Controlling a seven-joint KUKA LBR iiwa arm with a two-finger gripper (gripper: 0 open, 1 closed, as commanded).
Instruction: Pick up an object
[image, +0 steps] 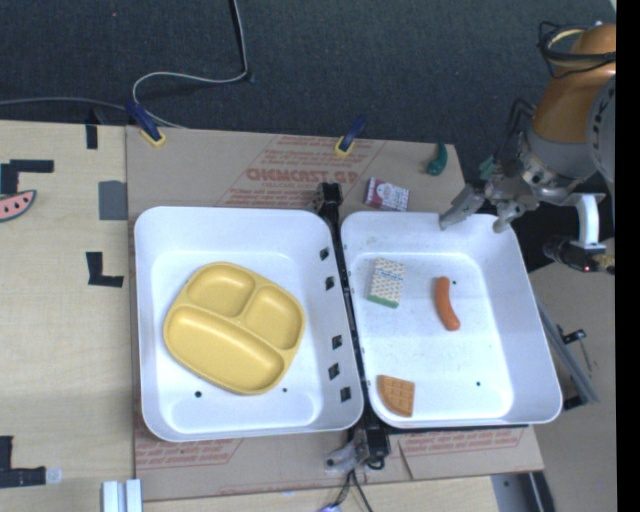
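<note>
The tool (475, 212) is poised over the right bin's (535, 330) far rim, fingers spread wide, nothing held. The sausage (446, 303), sponge (387, 282) and waffle (396, 395) are spaced apart inside, allowing separate grasps.

1. Even, bright light is falling from above, leaving both white bins (430, 225) clean and almost glare-free.
2. The yellow divided tray (233, 326) is casting only a thin, soft shadow along its lower edge.
3. The dark carpet (350, 50) at the top is staying dim and grainy.
4. The claw (480, 208) and the orange wrist band (572, 105) are looking slightly soft, while the bench surface (60, 300) is staying fairly sharp.
</note>
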